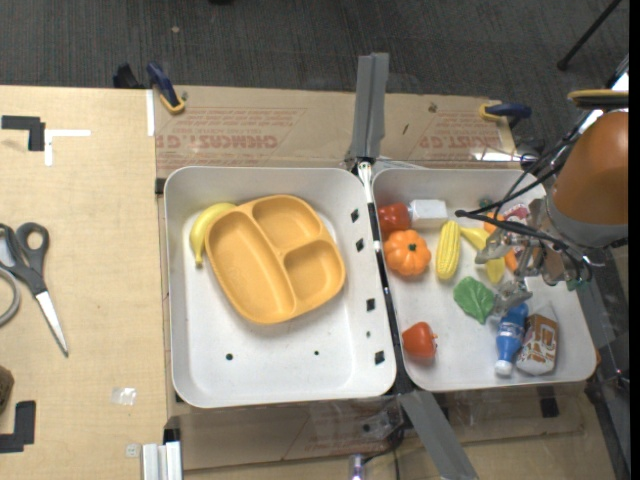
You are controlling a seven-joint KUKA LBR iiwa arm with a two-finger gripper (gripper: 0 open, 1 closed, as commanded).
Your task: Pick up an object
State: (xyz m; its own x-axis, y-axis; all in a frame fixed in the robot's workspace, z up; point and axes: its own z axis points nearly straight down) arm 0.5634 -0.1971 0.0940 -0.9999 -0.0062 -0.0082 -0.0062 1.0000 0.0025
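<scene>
Dark grey carpet [300, 18] covers the floor along the top. Below it lies a light wood table [75, 298], with a flattened cardboard sheet [260, 128] spread under the bins and held by 2 blue clamps [165, 86] at its far edge. Scissors [35, 268] rest on the wood at left, near black tape marks [25, 128]. Lighting is even and soft.

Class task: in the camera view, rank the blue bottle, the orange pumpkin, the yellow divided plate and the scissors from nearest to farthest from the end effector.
From the end effector:
1. Blue bottle, just below it in the right bin.
2. Pumpkin, at that bin's left side.
3. Plate, in the left bin.
4. Scissors, on the bench at far left.
</scene>
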